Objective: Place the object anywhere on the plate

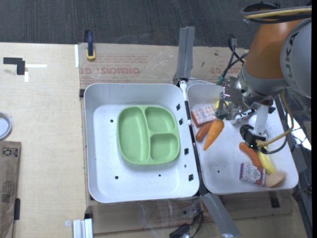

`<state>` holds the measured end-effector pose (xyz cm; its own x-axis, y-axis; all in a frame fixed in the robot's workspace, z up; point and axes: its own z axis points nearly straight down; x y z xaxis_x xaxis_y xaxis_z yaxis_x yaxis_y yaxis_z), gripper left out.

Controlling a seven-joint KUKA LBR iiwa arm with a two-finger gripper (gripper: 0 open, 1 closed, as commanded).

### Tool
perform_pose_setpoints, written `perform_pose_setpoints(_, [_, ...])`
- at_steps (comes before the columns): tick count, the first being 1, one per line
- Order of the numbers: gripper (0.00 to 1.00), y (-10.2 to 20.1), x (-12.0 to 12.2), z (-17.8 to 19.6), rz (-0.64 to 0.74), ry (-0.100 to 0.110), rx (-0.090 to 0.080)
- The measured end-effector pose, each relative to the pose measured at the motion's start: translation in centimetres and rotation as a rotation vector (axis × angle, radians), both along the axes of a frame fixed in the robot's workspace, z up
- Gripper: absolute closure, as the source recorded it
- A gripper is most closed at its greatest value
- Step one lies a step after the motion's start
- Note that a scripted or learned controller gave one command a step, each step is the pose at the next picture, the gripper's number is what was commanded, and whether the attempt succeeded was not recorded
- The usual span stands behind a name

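Cardboard packaging [9, 180] with a printed recycling mark lay at the far left of the bench, beside a roll of tape [3, 126]. Next, I saw the left bin [94, 148] holding a green three-compartment plate [148, 134]. Behind both bins ran a cardboard strip [119, 69] with red lettering, mirrored and too faint for me to read. In the right bin [223, 175] lay a small red-and-white packet [203, 114], label unreadable, and a toy carrot [212, 133] just beside it. The gripper [233, 110] hung directly above the carrot's thick end, close to touching; I could not tell whether its fingers were apart or together. Further right lay a second carrot [250, 154], a banana [266, 162], a pink printed pouch [251, 173] and a tan lump [275, 178].
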<state>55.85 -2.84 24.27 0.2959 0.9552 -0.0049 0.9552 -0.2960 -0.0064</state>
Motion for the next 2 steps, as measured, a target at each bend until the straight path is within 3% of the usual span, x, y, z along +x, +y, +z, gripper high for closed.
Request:
perform_pose_setpoints(1, [1.0,6.3,1.7,-3.9,-0.132,-0.006,-0.011])
perform_pose_setpoints(2, [1.0,7.1,3.5,0.0,0.253,-0.003,-0.001])
